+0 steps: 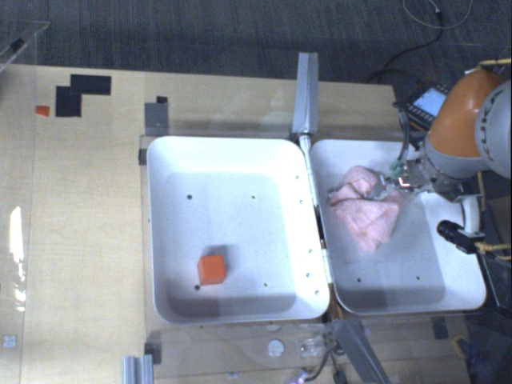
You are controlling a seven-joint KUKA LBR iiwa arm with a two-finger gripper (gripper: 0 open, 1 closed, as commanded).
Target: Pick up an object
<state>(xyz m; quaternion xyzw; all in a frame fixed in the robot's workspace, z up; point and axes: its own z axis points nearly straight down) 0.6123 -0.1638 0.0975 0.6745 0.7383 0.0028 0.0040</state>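
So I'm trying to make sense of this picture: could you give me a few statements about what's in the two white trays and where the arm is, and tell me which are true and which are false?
1. An orange block lies in the left bin. True.
2. A pink cloth lies in the left bin too. False: it is in the right bin.
3. The gripper is at the upper right edge of the pink cloth. True.
4. The arm reaches over the orange block. False: it is over the right bin, far from the block.
5. The orange block sits in the bin's upper right corner. False: it is near the lower left part.
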